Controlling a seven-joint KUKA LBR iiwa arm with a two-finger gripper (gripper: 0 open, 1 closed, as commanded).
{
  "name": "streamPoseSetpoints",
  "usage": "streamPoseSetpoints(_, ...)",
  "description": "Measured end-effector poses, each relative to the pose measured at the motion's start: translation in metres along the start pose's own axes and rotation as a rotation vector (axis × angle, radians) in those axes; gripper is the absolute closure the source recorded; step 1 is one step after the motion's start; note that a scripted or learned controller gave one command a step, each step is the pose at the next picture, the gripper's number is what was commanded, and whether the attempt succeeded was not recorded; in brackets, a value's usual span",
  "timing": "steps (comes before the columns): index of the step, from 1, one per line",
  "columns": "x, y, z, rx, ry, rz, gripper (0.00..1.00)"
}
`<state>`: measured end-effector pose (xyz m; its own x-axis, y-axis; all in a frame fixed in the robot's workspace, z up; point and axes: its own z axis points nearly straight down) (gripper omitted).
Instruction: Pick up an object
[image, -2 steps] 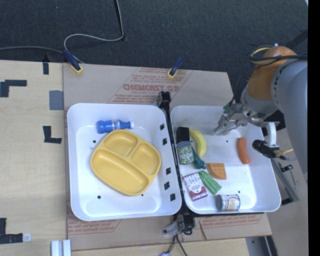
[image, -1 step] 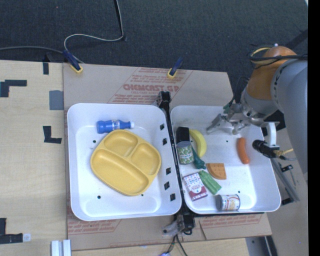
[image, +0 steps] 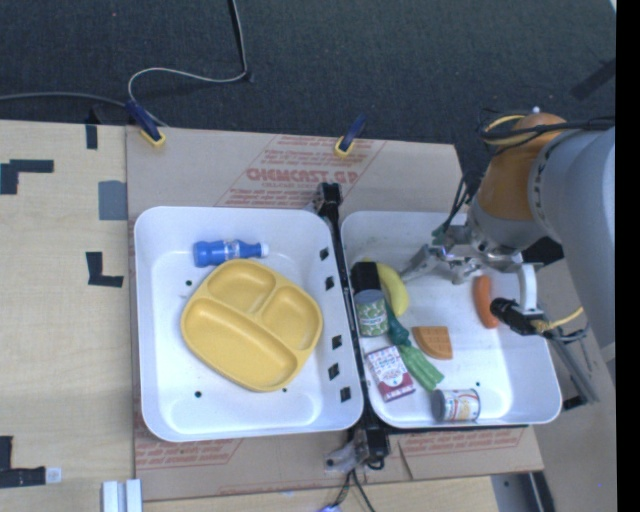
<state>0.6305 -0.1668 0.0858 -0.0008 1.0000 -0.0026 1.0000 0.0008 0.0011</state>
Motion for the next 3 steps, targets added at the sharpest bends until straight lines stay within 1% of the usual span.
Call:
streamPoseSetpoints(1, 0.000, 0.001, -0.010, -0.002, 0.000, -0.001, 1.00)
streamPoseSetpoints(2, 0.000, 0.001, -0.010, -0.002, 0.000, -0.001, 0.00)
streamPoseSetpoints(3, 0.027, -0.040, 0.000, 0.000, 0.000, 0.001, 0.00)
